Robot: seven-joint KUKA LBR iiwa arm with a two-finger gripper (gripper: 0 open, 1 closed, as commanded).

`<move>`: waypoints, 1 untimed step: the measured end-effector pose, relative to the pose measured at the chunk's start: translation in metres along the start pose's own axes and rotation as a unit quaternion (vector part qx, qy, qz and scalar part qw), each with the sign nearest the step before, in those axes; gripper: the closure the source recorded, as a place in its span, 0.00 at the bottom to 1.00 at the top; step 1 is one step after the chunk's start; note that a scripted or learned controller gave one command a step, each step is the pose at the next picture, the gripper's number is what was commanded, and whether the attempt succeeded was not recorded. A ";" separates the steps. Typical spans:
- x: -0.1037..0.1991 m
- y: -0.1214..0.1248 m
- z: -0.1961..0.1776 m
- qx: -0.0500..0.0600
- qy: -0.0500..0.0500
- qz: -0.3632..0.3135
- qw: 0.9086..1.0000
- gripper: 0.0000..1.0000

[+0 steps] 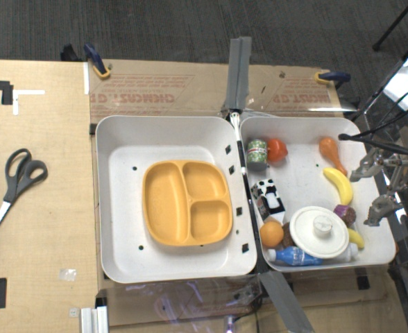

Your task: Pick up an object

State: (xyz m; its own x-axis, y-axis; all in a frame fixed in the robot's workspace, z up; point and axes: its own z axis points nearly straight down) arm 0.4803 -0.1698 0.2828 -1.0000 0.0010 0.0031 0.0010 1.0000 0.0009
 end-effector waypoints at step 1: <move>-0.008 -0.045 0.155 0.002 -0.004 -0.044 0.999 0.00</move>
State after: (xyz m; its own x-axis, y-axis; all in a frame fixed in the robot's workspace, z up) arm 0.4874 -0.2151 0.1281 -0.9961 -0.0877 -0.0046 -0.0877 0.9961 -0.0027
